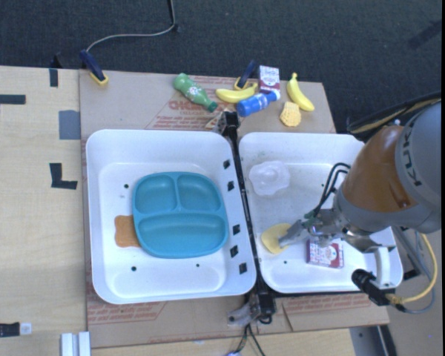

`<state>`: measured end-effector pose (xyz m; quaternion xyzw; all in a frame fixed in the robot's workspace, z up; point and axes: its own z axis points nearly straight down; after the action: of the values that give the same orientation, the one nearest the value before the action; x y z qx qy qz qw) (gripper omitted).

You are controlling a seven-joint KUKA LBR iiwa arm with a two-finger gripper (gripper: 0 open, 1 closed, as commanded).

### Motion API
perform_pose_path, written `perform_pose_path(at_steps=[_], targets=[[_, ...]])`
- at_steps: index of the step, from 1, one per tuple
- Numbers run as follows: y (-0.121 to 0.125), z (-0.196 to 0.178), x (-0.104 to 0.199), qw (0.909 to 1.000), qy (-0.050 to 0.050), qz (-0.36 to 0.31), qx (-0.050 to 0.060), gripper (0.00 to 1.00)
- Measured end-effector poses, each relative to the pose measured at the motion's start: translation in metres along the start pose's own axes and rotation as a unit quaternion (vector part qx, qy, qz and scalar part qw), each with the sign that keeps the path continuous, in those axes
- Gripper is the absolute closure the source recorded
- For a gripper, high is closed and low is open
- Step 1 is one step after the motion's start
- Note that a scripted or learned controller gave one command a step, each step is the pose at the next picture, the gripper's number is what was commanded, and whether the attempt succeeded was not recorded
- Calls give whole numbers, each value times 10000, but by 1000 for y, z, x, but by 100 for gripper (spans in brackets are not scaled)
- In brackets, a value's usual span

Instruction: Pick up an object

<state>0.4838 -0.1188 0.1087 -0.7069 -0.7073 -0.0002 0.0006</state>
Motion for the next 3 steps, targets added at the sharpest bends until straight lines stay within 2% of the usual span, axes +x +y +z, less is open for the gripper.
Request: perform_pose_path(at_steps=[1, 2, 3], targets=[[85, -108, -78, 10000, -19, 3, -11, 0], [34, -26, -31, 10000, 2, 0, 17, 0], [42, -75, 67, 10000, -2, -8, 1, 0]])
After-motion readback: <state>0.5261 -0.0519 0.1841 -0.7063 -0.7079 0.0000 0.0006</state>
